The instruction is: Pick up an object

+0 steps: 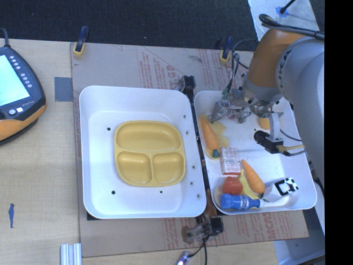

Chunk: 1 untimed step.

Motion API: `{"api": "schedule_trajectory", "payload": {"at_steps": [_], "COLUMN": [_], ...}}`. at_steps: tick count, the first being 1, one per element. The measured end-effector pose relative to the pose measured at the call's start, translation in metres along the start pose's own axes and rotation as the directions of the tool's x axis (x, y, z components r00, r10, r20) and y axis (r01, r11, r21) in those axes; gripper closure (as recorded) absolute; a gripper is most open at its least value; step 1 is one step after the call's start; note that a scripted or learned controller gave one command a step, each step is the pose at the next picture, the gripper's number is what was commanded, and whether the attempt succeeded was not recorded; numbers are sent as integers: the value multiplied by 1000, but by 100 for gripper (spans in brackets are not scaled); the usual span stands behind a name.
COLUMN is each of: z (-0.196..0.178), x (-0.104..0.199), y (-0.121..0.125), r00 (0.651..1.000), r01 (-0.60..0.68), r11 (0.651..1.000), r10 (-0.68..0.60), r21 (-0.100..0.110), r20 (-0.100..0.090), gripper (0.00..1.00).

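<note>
two white bins sit side by side; the gripper [238, 110] hovers at the far end of the right bin [306, 202], whether spread or pressed together cannot be told. a carrot [209, 135] lies just left and nearer, long axis running near to far.

No legible text on any object.
</note>
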State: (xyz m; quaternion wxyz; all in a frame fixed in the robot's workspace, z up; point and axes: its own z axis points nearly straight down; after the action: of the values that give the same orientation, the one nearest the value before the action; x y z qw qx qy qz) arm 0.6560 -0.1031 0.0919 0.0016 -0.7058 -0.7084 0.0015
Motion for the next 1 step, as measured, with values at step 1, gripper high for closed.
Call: {"api": "schedule_trajectory", "payload": {"at_steps": [1], "z": [0], "x": [-9], "y": [0], "r00": [1000], "r01": [-1], "r11": [1000], "r10": [1], "r21": [-3], "r20": [1], "gripper": [0]}}
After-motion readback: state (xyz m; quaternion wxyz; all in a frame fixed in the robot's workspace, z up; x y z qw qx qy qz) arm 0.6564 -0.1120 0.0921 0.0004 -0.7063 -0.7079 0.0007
